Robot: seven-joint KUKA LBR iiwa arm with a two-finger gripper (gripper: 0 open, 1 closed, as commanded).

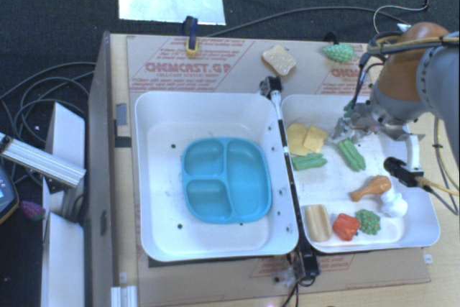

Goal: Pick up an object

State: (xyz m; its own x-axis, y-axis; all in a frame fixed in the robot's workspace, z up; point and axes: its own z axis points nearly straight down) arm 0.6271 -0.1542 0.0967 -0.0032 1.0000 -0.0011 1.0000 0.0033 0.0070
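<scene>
My gripper (345, 130) hangs low over the back of the right bin (424, 235), with the grey arm and its orange band reaching in from the right. Just below it lies a green pod-shaped toy (352, 154). Two yellow cheese pieces (305, 138) and a green bean pod (309, 162) lie to its left. Nearer the front are a chicken drumstick (371, 188), a white piece (394, 205), a broccoli (369, 221), a red piece (346, 226) and a bread roll (317, 221). I see nothing between the gripper and the toys.
The left bin (162, 154) holds a blue compartment plate (226, 180). On the cardboard behind the bins lie a bread slice (279, 60) and a green toy (338, 52). A yellow and blue clamp (191, 36) stands at the back edge. Cables run at the right.
</scene>
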